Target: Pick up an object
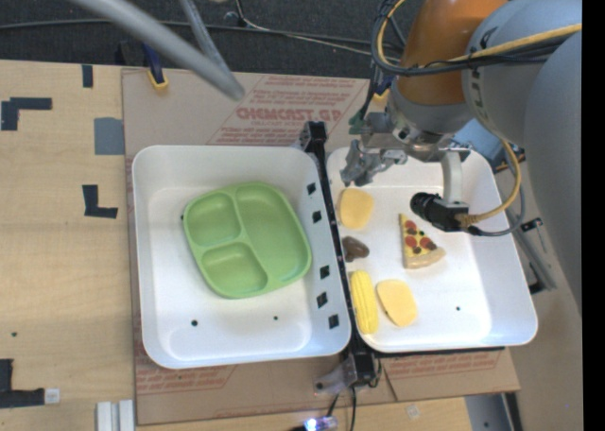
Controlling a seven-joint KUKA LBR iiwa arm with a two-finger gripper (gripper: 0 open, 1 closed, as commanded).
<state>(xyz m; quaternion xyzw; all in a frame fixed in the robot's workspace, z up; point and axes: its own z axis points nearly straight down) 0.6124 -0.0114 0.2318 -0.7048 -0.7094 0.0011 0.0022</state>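
My tool [362, 166] hangs at the far end of the right bin [492, 320], its grip I cannot tell, with the pale yellow food piece [356, 208] just beneath, toward the bin's near end.

We see two white bins, left [151, 259] and right [492, 311], of smooth, faintly glossy plastic. The green divided plate [248, 240] looks like matt plastic. The corn cob [363, 301], pizza slice [419, 243] and yellow pieces [356, 208] [398, 302] appear as smooth moulded plastic. The tabletop [47, 231] shows pale wood grain, with brown cardboard [284, 108] under the bins. The arm's orange band [444, 37] is glossy; its grey shell [558, 89] looks satin.
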